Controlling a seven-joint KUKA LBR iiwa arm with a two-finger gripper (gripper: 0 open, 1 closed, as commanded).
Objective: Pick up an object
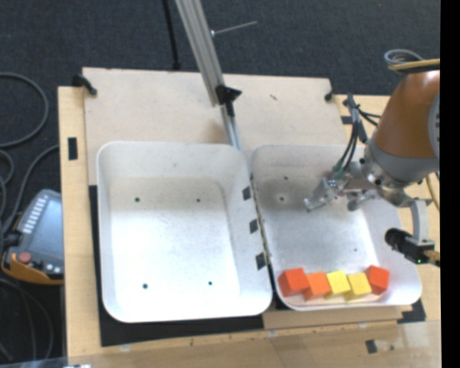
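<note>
Several blocks lie in a row along the front wall of the right bin [368, 228]: a red-orange block [293, 280], an orange block [317, 284], two yellow blocks [338, 283] [358, 284] and a red block [377, 278]. My gripper [336, 198] hangs over the middle of the right bin, well behind the row and apart from it. It is open, and nothing sits between its fingers. The orange band of the arm [406, 125] rises behind it at the right.
The left bin [107, 205] stands beside the right one, their walls meeting at the centre. A slanted metal post [203, 44] rises from behind the bins. Cables and a handheld pendant [38, 232] lie left of the bench.
</note>
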